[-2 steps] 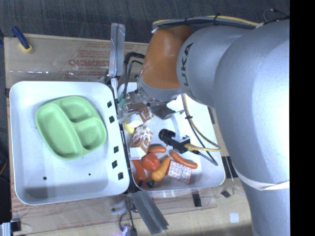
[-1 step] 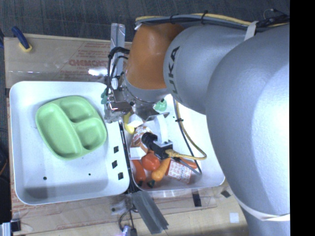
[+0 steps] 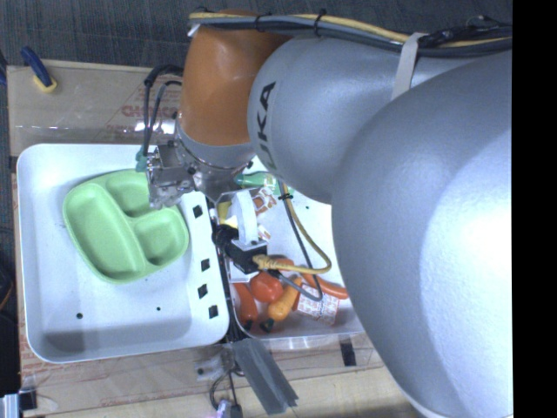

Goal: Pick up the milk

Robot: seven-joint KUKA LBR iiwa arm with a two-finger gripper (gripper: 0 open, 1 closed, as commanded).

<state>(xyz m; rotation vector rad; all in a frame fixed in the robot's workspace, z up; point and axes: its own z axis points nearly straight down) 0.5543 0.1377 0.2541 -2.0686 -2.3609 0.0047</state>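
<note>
Camera view: two shallow white bins side by side on the bench (image 3: 78, 94). In the left bin (image 3: 52, 320), a green divided tray (image 3: 122, 229), lying toward 12 o'clock of the bin floor, its compartments bare, the floor below it toward 6 o'clock bare white. In the right bin (image 3: 300, 333), mostly hidden under the grey arm (image 3: 409, 190) reaching in from 3 o'clock, a crowded heap at the 6 o'clock end: orange and red pieces of toy food (image 3: 274, 299) and a clear wrapped packet with a red label (image 3: 322, 303), all touching. Toward 12 o'clock of that heap, a small white carton with brown print, likely the milk (image 3: 258, 212), leaning against the divider between the bins. Orange band (image 3: 218, 77) above the wrist at 12 o'clock, and beneath it the tool (image 3: 170, 185) over the rim of the green tray, just beside the divider. Cannot tell whether open or closed; nothing seen between its tips. Blue clip (image 3: 36, 68) at 10 o'clock on the bench
</note>
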